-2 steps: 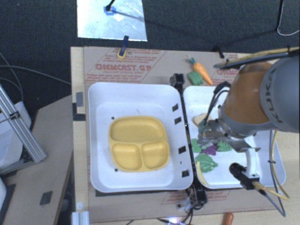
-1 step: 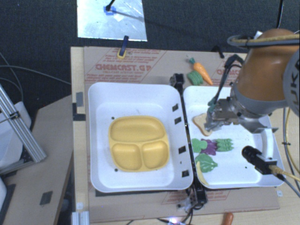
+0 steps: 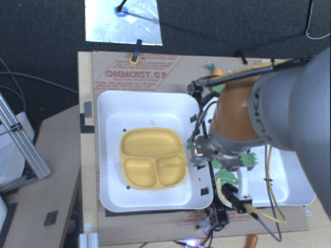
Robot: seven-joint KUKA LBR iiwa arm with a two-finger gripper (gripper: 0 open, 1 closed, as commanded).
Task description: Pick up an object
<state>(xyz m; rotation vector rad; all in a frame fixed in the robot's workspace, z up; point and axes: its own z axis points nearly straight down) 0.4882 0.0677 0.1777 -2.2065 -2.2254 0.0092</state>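
From the camera view, two white bins sit side by side on a brown board. The left bin (image 3: 150, 105) is wholly in sight, its rim running clear on all four sides, with bare white floor open along its top and left. The right bin (image 3: 289, 190) is mostly covered by the arm (image 3: 289, 107), which reaches in from the right and fills the space above it; only its lower right corner and a strip of floor show.

A yellow divided tray (image 3: 153, 156) lies flat in the left bin, toward its lower middle, with one long compartment at the top and two smaller ones below. The gripper (image 3: 199, 154) hangs over the wall between the two bins, just beside the tray's right edge. Whether its jaws are apart or closed, and whether it has hold of anything, I cannot tell.

Green items (image 3: 232, 164) lie in the right bin, beneath the wrist and partly hidden by it. Cables (image 3: 269, 190) loop down from the arm across that bin.
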